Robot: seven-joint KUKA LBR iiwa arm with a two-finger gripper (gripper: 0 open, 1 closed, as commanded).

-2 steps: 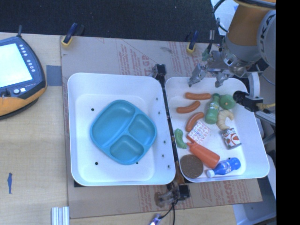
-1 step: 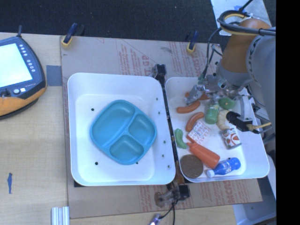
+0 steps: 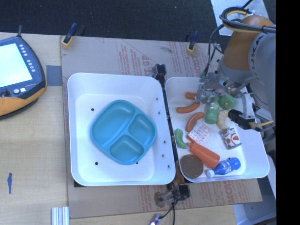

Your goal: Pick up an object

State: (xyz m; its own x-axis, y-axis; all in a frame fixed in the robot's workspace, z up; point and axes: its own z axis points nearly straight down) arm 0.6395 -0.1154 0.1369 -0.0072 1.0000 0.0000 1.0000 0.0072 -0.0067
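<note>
The gripper [image 3: 209, 93] sits low among crowded toy food in the right bin [image 3: 259, 165]; whether it is clenched, I cannot tell. The green bottle [image 3: 212, 113] lies just below it. Neighbouring sausages [image 3: 188, 108] risk being nudged or pinched instead.

You've got a blue divided plate [image 3: 123, 131] in the white left bin [image 3: 77, 125]; right bin [image 3: 260, 158]: orange carrot [image 3: 204, 153], blue bottle [image 3: 226, 166], green bottle [image 3: 212, 112], brown disc [image 3: 191, 166].
</note>
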